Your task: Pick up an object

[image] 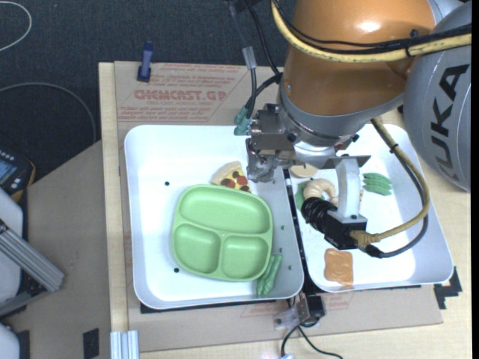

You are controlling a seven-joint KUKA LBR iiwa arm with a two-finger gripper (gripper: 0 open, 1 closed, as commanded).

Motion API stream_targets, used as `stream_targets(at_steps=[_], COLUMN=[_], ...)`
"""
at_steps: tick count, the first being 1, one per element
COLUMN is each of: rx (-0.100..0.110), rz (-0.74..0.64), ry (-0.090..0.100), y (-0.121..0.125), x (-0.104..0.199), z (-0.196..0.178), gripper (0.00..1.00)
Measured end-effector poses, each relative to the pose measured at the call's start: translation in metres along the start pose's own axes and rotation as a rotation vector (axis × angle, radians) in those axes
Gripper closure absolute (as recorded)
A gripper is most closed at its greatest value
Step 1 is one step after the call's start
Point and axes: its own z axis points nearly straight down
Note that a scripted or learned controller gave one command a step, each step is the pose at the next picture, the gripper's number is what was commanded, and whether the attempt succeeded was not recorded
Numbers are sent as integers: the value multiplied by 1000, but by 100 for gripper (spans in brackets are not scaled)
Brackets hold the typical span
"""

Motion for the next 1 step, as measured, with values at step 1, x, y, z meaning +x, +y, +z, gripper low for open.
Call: stream_targets(at_steps=[1], rx=[5], rz=[10], ry=[-4], y=[38], x=[-47], z=[96], gripper=[100])
